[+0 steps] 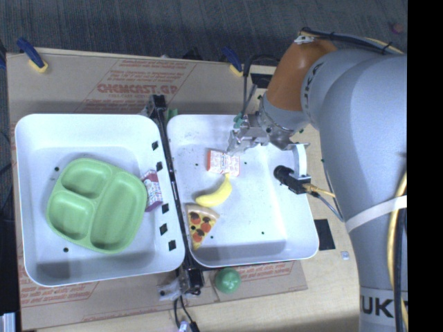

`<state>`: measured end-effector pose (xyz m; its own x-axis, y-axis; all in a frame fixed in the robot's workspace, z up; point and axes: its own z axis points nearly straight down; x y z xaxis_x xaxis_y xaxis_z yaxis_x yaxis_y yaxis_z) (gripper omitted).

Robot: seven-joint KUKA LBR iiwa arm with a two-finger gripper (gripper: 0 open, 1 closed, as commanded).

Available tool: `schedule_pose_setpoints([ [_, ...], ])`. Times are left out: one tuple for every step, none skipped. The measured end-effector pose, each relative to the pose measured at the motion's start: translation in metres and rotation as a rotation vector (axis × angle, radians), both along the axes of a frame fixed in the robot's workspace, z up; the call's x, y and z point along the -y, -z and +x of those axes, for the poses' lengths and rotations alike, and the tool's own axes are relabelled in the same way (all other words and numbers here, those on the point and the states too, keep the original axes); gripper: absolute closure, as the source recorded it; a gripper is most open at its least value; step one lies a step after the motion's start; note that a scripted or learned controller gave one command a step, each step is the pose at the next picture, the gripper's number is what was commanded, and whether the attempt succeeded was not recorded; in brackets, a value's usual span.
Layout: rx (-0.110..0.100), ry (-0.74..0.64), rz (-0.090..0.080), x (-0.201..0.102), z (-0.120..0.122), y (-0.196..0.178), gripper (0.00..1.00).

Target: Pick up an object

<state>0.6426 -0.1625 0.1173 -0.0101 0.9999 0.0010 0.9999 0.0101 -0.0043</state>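
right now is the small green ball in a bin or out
Out: the small green ball sits on the cardboard just past the right white bin's near rim.

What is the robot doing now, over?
Gripper low in right bin, above small carton. Nothing seen held. Banana and pizza slice nearby.

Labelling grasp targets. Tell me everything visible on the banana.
The banana is small, yellow, smooth and glossy, probably plastic. It lies flat and curved on the floor of the right bin, near the middle, one tip pointing up at the carton, which it nearly touches. The pizza slice lies just below it. The gripper is above, not on it.
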Motion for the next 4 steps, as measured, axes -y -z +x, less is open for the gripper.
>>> schedule_pose_setpoints([
  [0.003,0.006,0.0,-0.024,-0.067,-0.095,1.0],
  [0.0,0.003,-0.002,-0.018,-0.123,-0.088,1.0],
  [0.001,0.004,-0.002,-0.018,-0.123,-0.088,0.0],
  [0.001,0.004,-0.002,-0.018,-0.123,-0.088,0.0],
])
